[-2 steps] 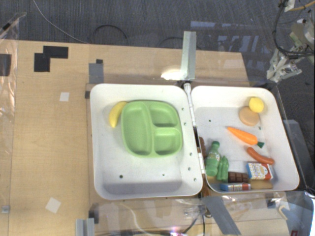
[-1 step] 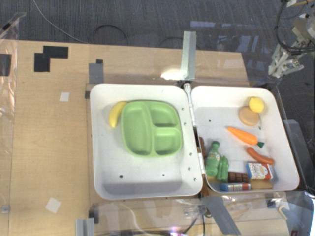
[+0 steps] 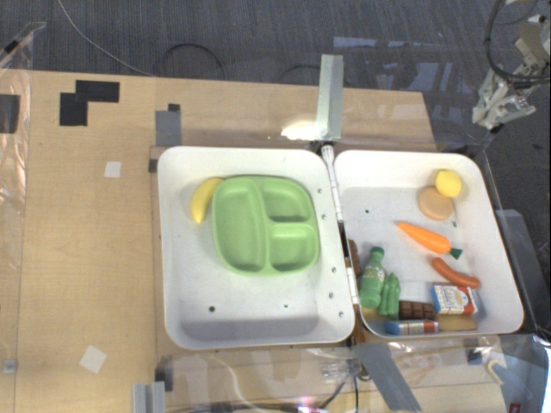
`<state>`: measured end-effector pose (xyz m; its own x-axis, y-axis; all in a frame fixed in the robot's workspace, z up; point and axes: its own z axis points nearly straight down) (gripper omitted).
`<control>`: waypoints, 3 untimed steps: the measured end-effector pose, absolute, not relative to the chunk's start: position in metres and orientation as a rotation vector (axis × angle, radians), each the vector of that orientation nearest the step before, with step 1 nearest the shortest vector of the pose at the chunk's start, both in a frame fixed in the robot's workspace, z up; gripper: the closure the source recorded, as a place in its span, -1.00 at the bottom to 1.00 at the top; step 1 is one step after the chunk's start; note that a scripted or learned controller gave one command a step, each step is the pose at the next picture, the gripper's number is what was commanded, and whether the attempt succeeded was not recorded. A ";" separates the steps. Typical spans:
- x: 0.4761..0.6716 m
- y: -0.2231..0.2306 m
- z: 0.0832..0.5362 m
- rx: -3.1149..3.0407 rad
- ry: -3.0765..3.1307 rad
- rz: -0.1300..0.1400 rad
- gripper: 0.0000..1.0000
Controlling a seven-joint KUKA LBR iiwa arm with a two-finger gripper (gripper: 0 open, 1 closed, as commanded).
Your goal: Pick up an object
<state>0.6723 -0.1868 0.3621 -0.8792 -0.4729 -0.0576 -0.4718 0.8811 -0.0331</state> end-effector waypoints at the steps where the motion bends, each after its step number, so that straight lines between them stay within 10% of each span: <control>1: 0.674 -0.186 0.377 -0.746 2.972 -0.033 1.00; 3: 0.678 -0.184 0.406 -0.737 2.948 -0.042 1.00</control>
